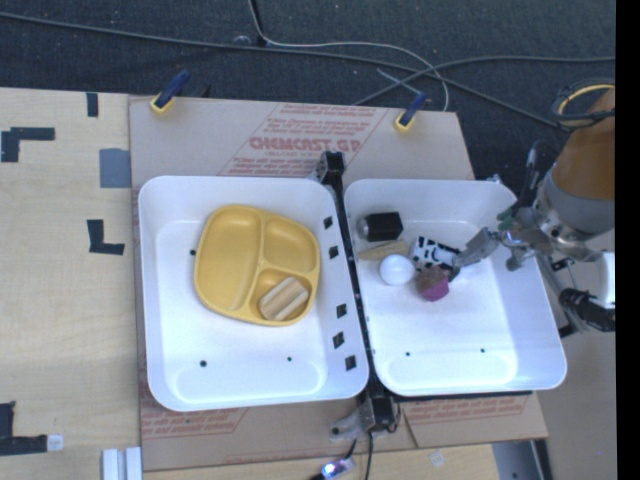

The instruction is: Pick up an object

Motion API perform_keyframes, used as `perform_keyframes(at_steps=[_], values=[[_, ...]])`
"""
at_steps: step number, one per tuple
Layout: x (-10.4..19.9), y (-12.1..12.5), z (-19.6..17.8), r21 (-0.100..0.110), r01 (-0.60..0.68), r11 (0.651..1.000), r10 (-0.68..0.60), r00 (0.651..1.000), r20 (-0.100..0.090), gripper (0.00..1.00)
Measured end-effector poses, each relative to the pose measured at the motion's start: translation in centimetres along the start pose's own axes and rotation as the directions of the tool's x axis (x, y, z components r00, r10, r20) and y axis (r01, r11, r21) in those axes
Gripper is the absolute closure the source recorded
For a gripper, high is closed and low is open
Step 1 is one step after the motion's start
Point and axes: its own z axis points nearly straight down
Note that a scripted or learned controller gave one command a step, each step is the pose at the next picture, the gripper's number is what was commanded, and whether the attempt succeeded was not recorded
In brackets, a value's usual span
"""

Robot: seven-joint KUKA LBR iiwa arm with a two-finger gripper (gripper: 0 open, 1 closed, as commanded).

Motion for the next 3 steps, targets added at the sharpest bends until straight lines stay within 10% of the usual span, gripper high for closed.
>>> perform_keyframes(at_steps=[2,3], values=[[-0.2,1.0,6.5,-0.025,-0.001,1.0,0.002,1.0,0.01,0.0],[0.0,0.8,6.1,-0.016,0.0,1.0,0.0,1.0,0.006,1.0]])
